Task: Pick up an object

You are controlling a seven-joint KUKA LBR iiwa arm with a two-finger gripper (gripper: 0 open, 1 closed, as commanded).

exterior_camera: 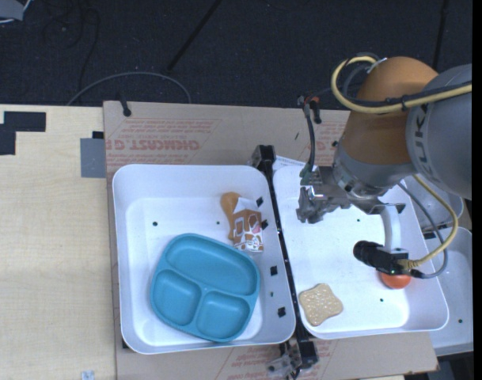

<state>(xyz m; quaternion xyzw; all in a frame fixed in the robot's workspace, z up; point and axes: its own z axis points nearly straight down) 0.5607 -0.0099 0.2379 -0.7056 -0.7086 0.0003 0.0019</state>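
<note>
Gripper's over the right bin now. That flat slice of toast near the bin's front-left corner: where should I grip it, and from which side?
The flat tan toast slice lies face-down on the right white bin's floor, so probably come straight from above and pinch across its narrower width. Its left edge sits near the bin wall, so finger clearance there looks tight. The gripper hangs above, farther back.

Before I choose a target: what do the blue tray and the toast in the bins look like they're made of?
The tray looks like moulded plastic: uniform light blue, smooth, rounded dividers, slight sheen. The toast looks like a toy piece, probably plastic or foam: flat tan face with specks and an even paler rim; I can't tell which.
</note>
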